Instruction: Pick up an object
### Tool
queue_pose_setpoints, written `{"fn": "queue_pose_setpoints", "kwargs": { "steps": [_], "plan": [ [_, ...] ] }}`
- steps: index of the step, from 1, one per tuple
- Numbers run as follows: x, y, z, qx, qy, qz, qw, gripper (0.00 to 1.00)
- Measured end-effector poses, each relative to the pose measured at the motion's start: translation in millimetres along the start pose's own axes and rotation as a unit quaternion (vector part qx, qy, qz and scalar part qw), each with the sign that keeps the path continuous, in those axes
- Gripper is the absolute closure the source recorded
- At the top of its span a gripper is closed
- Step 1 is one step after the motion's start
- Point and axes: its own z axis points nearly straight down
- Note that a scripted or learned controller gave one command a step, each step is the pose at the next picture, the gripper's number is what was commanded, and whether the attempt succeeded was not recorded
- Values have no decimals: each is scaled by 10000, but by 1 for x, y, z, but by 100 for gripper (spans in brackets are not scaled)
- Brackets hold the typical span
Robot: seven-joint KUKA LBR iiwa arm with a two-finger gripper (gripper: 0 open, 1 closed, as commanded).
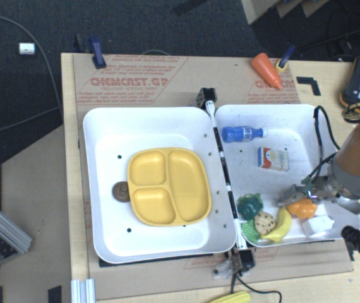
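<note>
where cardboard (136, 77) reads "chemcast" | jaws over orange toy (302, 209) | grip state unclear

A yellow divided plate (167, 186) and a brown disc (120, 191) are seen in the white left bin (98, 169). A blue bottle (241, 133), a green toy (250, 205), a speckled tan cookie (264, 221), a yellow banana (282, 226) and an orange object (302, 209) are seen in the white right bin (294, 122).

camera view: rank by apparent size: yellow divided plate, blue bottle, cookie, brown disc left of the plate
1. yellow divided plate, by far the largest
2. blue bottle
3-4. cookie and brown disc: they look alike, and the plate covers part of the disc, so no ranking.
</note>
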Motion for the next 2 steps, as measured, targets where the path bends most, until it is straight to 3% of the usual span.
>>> {"fn": "queue_pose_setpoints", "kwargs": {
  "steps": [1,2],
  "plan": [
    [-1,2,-12,-37,-14,5,10000,100],
    [84,26,-50,-8,-5,-8,10000,100]
  ]
}}
